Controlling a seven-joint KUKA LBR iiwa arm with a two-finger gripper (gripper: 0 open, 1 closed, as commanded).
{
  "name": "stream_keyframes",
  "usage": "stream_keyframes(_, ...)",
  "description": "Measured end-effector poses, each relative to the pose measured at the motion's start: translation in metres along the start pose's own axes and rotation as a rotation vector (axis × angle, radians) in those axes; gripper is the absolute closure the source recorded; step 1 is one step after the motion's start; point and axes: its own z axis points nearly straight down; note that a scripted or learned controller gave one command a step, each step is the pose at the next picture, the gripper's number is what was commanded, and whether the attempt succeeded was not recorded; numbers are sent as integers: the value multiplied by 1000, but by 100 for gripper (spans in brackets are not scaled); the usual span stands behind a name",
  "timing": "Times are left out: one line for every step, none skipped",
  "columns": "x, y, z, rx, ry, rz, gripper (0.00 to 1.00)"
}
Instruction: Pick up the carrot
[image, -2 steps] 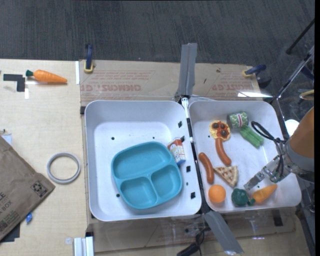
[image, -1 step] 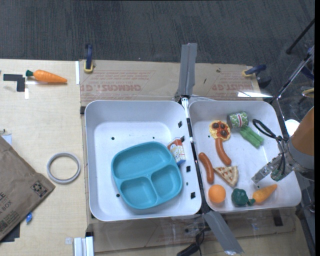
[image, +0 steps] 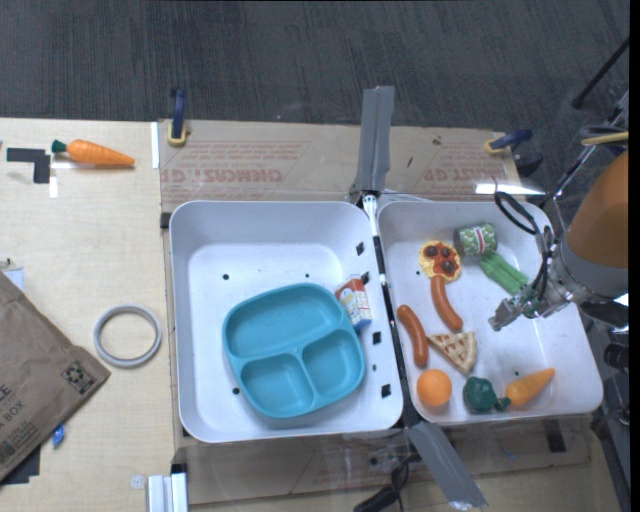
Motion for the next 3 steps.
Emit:
stream_keyframes(0,0,0,0,0,0,0)
stream_keyframes(-13,-41,-69,-1,-1,-257,0)
stream_keyframes(-35,-51,41,1,2,-275,0)
